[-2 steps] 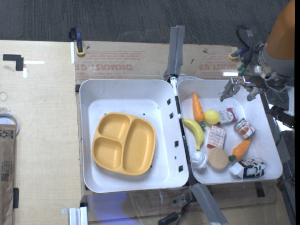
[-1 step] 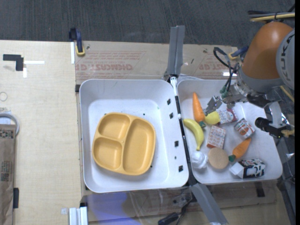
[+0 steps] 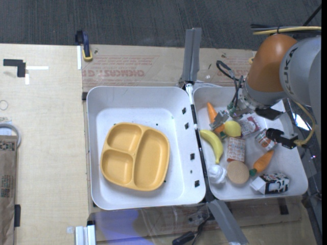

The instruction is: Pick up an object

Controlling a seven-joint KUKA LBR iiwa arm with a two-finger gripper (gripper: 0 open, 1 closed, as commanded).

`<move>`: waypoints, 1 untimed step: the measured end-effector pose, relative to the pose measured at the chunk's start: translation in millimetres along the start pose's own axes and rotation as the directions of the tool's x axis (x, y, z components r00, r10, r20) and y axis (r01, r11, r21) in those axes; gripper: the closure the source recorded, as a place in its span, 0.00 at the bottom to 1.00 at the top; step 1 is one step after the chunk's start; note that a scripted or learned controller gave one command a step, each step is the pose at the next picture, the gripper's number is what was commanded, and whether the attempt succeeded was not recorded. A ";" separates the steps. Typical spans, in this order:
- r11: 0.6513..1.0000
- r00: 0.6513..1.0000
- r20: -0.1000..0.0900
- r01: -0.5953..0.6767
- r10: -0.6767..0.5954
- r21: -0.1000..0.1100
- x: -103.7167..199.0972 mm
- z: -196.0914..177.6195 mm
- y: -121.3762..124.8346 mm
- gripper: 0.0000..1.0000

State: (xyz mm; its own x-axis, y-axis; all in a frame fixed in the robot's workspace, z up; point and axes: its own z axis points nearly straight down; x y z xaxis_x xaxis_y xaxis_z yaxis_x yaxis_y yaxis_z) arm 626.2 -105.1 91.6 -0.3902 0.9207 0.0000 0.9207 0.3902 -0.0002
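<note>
Bright, even light; soft focus

The right bin (image 3: 301,173) is crowded with toys, while bare floor rings the yellow plate (image 3: 135,156).

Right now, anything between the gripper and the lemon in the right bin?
Nothing visible. The gripper sits low in the right bin, right beside the lemon. An orange carrot and the banana crowd the lemon's left side, so a closing grasp may catch them.

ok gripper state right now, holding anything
gripper: down in the right bin by the lemon and carrot; cannot tell.
</note>
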 end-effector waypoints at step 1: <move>1.000 1.000 -0.001 -0.004 0.004 0.000 -1.3 -9.6 -0.2 1.00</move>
State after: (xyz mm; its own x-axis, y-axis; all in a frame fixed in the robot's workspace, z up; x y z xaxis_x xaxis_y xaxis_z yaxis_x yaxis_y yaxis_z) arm 626.5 -106.3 101.3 -0.3866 0.9223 0.0006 0.9223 0.3866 0.0001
